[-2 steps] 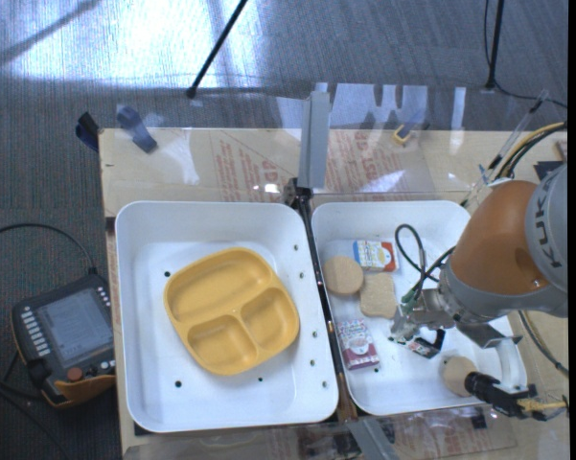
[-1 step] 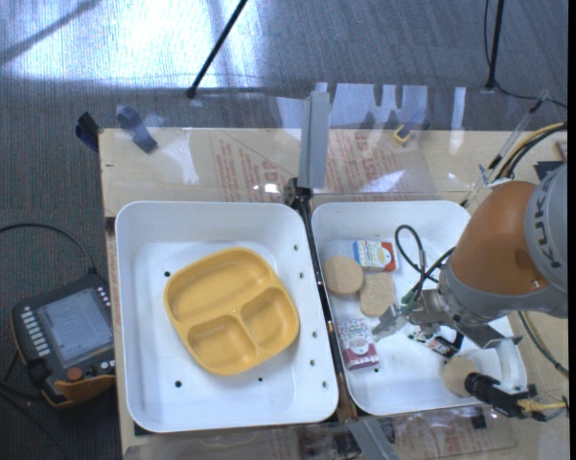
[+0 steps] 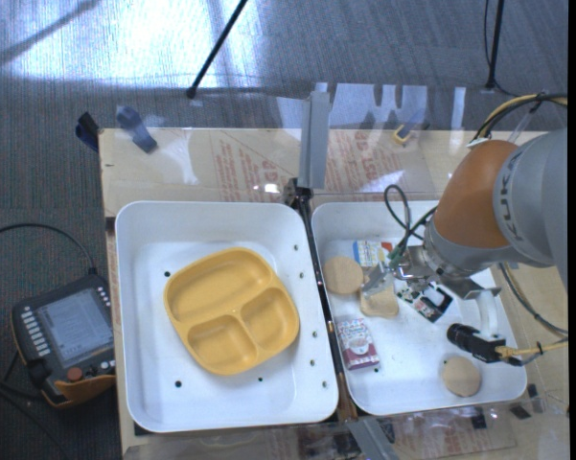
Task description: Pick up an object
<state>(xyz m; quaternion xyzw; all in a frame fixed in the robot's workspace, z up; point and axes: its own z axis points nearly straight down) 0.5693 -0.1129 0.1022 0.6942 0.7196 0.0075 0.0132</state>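
Grey-and-orange arm lowered over small objects in the right bin [image 3: 518, 377].

The gripper [image 3: 388, 278] is seen right of centre frame, directly above a tan wedge-shaped piece [image 3: 378, 304], with a round tan disc [image 3: 343, 275] just to its left. Whether the gripper is parted or closed cannot be told. A yellow divided plate [image 3: 232, 310] is left in the left bin [image 3: 144, 238].

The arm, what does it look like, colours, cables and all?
The arm is bulky and rounded, grey with a wide orange band above the wrist. Black cables loop beside the wrist and a yellow one arcs over the top. The gripper is small, metallic, with light-coloured fingers.
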